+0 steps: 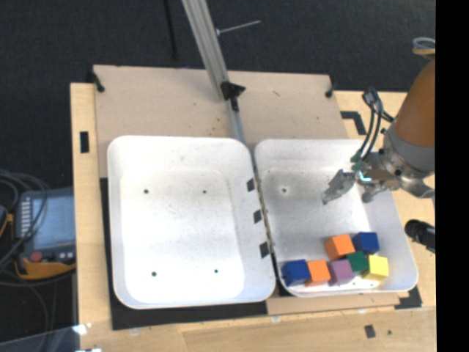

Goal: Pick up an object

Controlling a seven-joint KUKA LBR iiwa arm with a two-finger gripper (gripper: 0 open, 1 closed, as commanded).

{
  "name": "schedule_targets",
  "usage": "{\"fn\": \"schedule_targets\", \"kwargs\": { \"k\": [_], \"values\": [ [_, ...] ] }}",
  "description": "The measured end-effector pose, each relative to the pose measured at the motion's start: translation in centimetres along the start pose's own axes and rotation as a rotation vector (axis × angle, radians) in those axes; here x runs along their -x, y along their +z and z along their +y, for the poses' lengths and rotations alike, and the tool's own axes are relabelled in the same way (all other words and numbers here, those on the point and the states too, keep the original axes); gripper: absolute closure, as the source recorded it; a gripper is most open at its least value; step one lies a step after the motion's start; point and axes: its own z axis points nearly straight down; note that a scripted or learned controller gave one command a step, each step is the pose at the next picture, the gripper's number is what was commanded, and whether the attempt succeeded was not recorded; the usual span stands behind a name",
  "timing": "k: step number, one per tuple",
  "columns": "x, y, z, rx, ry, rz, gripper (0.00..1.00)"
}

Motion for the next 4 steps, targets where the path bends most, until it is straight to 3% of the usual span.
{"fn": "schedule_targets", "kwargs": {
  "k": [1,4],
  "values": [
    [0.0,-0.2,0.1,0.005,0.002,-0.001,0.0],
    [-0.9,16.9,0.3,0.002,0.004,-0.004,0.0]
  ]
}}
